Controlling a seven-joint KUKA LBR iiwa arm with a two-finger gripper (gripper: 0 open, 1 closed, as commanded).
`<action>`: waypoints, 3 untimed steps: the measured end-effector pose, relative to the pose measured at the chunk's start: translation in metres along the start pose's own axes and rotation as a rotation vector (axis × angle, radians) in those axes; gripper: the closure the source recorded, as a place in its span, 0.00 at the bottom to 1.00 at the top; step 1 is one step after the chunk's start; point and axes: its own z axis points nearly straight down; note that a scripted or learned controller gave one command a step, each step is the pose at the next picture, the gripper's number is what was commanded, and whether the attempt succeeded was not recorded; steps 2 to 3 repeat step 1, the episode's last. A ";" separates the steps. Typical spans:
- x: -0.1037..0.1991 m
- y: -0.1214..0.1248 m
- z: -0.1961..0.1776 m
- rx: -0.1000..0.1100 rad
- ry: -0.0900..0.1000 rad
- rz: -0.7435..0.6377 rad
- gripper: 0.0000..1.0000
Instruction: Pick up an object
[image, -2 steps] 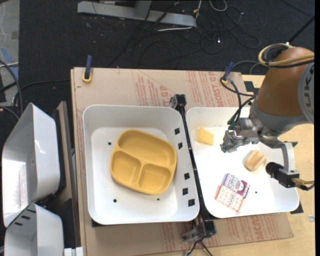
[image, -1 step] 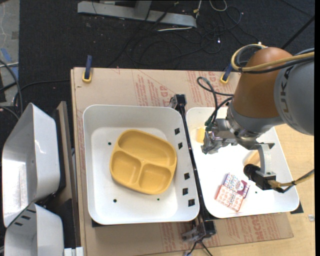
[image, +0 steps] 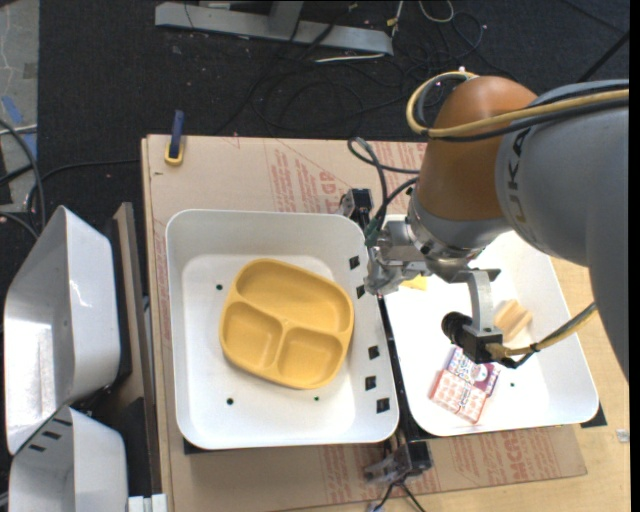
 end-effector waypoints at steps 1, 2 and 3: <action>0.051 0.005 -0.002 0.001 0.000 0.000 1.00; 0.051 0.005 -0.002 0.001 0.000 0.000 1.00; 0.051 0.005 -0.002 0.001 0.000 0.000 1.00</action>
